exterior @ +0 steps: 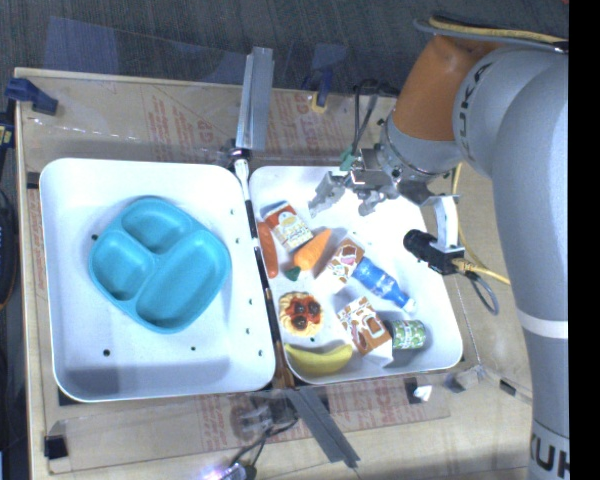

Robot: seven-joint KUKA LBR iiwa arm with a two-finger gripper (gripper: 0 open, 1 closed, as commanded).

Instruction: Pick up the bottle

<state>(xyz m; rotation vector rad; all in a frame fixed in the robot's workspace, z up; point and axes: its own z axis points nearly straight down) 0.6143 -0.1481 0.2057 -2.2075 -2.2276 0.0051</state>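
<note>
The bottle (381,282) is blue with a white label and pale cap. It lies on its side in the right bin (435,360), right of centre, among other food items. My gripper (346,199) hovers over the bin's far end, above and to the left of the bottle and apart from it. Its two fingers are spread open with nothing between them.
Packed around the bottle are a small carton (345,261), a carrot (313,250), a juice carton (292,226), another carton (365,328), a green can (410,335), a banana (318,356) and a fruit tart (300,311). The left bin (70,368) holds a blue divided plate (160,261).
</note>
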